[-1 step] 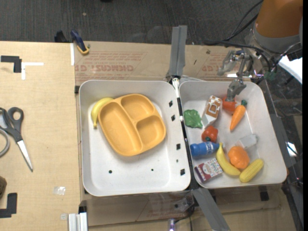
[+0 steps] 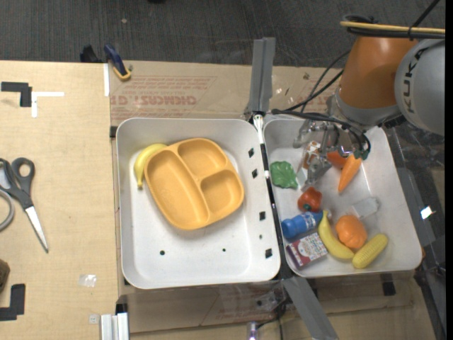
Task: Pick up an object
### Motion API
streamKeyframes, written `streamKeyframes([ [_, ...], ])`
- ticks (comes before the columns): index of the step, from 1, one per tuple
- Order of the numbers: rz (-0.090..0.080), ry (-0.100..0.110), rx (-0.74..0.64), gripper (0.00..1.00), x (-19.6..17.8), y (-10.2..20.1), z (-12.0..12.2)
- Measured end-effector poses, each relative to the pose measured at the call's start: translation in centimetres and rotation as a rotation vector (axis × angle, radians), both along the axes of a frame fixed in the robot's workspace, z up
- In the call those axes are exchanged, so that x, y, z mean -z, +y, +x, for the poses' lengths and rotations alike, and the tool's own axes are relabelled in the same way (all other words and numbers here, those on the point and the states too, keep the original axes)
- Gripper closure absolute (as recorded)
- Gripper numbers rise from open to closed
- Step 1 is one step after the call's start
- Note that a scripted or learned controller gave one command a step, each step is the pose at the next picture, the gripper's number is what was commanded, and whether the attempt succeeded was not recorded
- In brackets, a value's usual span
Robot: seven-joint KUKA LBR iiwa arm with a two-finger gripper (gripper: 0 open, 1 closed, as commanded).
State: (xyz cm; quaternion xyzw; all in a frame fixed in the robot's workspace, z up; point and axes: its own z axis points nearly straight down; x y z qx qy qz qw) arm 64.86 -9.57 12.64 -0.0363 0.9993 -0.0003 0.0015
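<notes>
A pale wooden desk (image 2: 56, 211) carries two white bins side by side, with dark carpet beyond it and scissors (image 2: 25, 197) lying far off to the side away from the arm. The arm (image 2: 386, 62) reaches down into the right bin (image 2: 396, 190), and the hand (image 2: 327, 147) hangs low over that bin's far end. Whether it is released or clenched cannot be told: the metal parts blur together with cables and with the things under them.

Just beside the hand, on the arm's side, lies a carrot (image 2: 347, 172), its thick end near or touching the hand; nothing shows clearly whether it is gripped. A green toy (image 2: 284, 174) sits near the hand on the side toward the other bin. Further toward the camera from the hand lie a red piece (image 2: 309, 200), a blue bottle (image 2: 299, 225), a banana (image 2: 333, 238), an orange (image 2: 350, 231), a yellow piece (image 2: 370, 251) and a small packet (image 2: 307, 250). Well apart from the hand, in the left bin (image 2: 141, 261), a yellow divided plate (image 2: 195, 183) rests partly over a second banana (image 2: 145, 160).

By my reading the task is in its grasping stage: the hand is down among the things, probably aiming at the carrot, but no object is visibly lifted. Securing a hold and raising it is what is left.
</notes>
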Motion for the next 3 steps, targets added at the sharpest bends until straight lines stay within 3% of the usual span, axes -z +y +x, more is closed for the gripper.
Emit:
streamKeyframes([
  [1,0.001,-0.002,0.063,0.0,3.3,-0.4,-3.0],
  [2,-0.003,-0.04,0.176,0.0,2.5,-2.6,-14.5],
  [3,0.001,-0.003,0.153,0.0,3.3,-2.5,-8.2],
])
